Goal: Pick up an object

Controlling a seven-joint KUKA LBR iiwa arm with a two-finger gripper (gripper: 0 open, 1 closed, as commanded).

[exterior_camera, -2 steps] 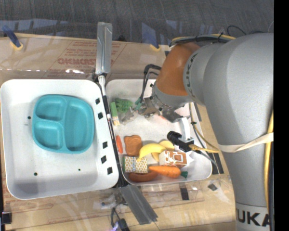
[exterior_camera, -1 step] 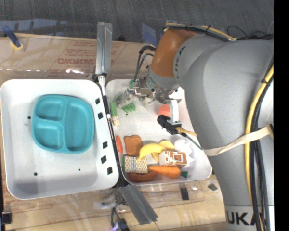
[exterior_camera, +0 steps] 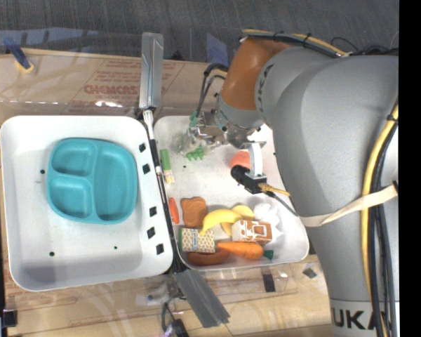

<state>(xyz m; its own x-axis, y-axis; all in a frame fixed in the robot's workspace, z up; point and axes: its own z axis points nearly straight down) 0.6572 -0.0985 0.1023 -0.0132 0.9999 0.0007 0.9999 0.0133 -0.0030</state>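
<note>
- Grey carpet behind; bench (exterior_camera: 70, 83) under a clear sheet, bearing two shallow white bins side by side.
- Left bin (exterior_camera: 21, 251): teal divided plate (exterior_camera: 92, 179) lying flat, toward the far-left corner. Nothing else of note inside.
- Right bin (exterior_camera: 295, 248): clutter heaped along the near edge. Noted there: banana (exterior_camera: 224, 218), carrot (exterior_camera: 240, 250) against the near rim, brown bread-like piece (exterior_camera: 193, 210), patterned small box (exterior_camera: 197, 241), printed carton (exterior_camera: 255, 230), something white at the near-right corner.
- Also a slim green piece (exterior_camera: 165, 160) and a thin orange stick (exterior_camera: 174, 210) along the left wall; a small green item (exterior_camera: 194, 155) near the far-left corner; a red-orange piece (exterior_camera: 240, 158) mid-bin, partly behind a black fitting.
- Arm (exterior_camera: 323, 132) reaching in from the right, orange band (exterior_camera: 244, 72) over the far edge of the right bin.
- Gripper (exterior_camera: 196, 133) low over the far-left corner of the right bin, just beside the small green item. Opening of the tool: cannot tell, too small and cluttered with cables. Nothing seen held.
- Step judged: approach or descent for a grasp; pick not yet made.
- Nearest candidate judged to be the small green item; heap at the near edge well apart from the tool.
- Next move calls for: centring over one item, closing squarely, then lifting straight up clear of the far rim and left wall.
</note>
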